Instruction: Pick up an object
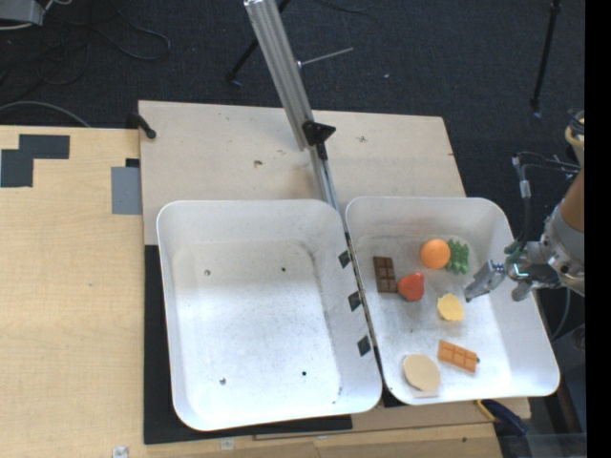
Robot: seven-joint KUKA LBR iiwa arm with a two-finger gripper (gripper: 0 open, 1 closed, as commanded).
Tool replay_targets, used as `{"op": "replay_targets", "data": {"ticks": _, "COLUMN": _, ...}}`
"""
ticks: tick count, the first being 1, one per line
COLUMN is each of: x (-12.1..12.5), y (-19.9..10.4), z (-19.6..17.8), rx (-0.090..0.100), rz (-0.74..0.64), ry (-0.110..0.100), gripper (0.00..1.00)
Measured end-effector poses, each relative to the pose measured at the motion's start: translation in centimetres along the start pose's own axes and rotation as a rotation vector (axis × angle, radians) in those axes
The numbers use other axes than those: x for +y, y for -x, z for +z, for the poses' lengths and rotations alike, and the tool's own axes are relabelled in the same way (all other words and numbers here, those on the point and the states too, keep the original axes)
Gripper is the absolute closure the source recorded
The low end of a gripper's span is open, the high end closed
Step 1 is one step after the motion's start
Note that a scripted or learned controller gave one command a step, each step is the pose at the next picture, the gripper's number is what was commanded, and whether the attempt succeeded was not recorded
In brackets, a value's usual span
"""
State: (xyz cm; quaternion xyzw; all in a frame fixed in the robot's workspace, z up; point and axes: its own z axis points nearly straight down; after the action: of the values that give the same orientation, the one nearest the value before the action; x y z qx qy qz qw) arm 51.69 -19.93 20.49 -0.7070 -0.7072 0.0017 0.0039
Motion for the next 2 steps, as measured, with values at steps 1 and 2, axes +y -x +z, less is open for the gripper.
{"op": "replay_targets", "data": {"ticks": 1, "x": 0.1, "y": 0.1, "z": -0.3, "rx": -0.002, "rz": 0.001, "ry": 0.005, "gripper": 0.0}}
{"op": "replay_targets", "data": {"ticks": 2, "x": 0.4, "y": 0.1, "z": 4.1, "rx": -0.001, "rz": 0.001, "ry": 0.001, "gripper": 0.0}}
